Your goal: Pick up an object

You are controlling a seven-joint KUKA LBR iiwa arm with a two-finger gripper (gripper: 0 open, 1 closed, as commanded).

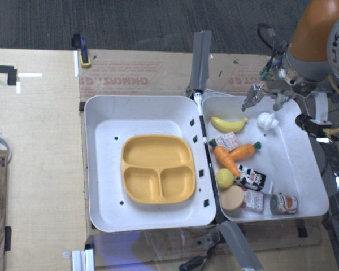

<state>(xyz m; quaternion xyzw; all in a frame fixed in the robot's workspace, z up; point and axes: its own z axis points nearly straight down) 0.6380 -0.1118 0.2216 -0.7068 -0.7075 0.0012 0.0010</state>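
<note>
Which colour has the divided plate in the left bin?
The divided plate is yellow-orange, clearest in the camera view.

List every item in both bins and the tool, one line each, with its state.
tool: above the right bin's far edge, nothing between its fingers
banana: lying flat
white ball: resting loose
two carrots: lying crossed
lemon: beside the lower carrot's tip
can: on its side
black-and-white carton: lying flat
yellow plate: right side up in the left bin
</note>
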